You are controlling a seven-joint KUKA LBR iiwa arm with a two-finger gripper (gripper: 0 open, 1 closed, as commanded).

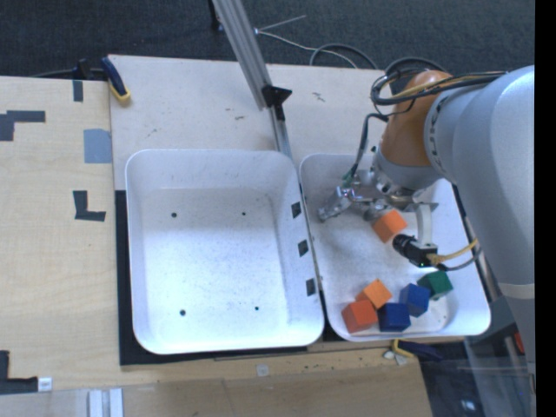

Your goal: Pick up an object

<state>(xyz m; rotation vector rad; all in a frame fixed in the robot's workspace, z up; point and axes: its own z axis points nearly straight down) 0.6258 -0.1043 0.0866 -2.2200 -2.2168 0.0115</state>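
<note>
Blocks clustered near hand

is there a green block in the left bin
No, the green block lies in the right bin, near the blue blocks at its lower corner.

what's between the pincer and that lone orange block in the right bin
Nothing visible. The pincer sits low in the right bin, and the orange block lies just to its right on bare bin floor, apart from the cluster of blocks nearer the front.
</note>
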